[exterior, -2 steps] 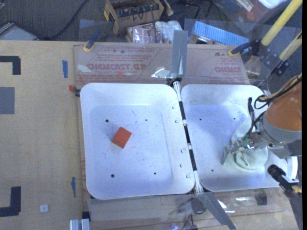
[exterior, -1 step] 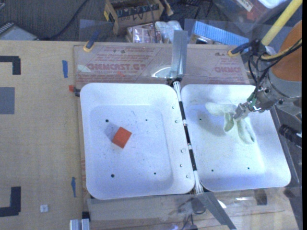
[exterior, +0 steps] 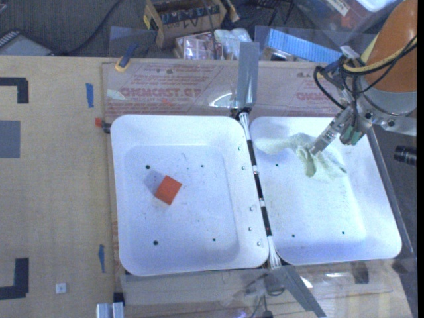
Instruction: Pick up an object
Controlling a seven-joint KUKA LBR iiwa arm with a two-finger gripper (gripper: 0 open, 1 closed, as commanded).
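A: What carries it all?

B: A pale wooden tabletop (exterior: pixel 53 197), flat and matte, with black tape corners and small blue tape strips. A clear plastic sheet with red lettering (exterior: pixel 169 90) lies along the back edge of the bins.

A: And the bins?

B: Two shallow white ones with rounded corners, smooth and slightly glossy, side by side and touching along a middle seam. The left bin (exterior: pixel 132 244) has a few dark specks on its floor. The right bin (exterior: pixel 344 237) looks the same.

A: The arm?

B: Grey, with a rounded orange band (exterior: pixel 397 32), coming in from the right above the right bin, yellow and black cables looped near the wrist.

A: What's in the right bin?

B: A cloth (exterior: pixel 311 159), pale greenish-white, thin and limp, crumpled in the bin's back half. Part trails flat toward the seam; part is bunched up.

A: The tool?

B: The tool (exterior: pixel 317 149) is slim and metallic, angled down-left, its tip pinched narrow on the bunched cloth, which hangs around it.

A: Anything smaller?

B: A block (exterior: pixel 168 189), orange-red, cube-like with crisp edges, lying alone on the left bin's floor, well apart from the tool.
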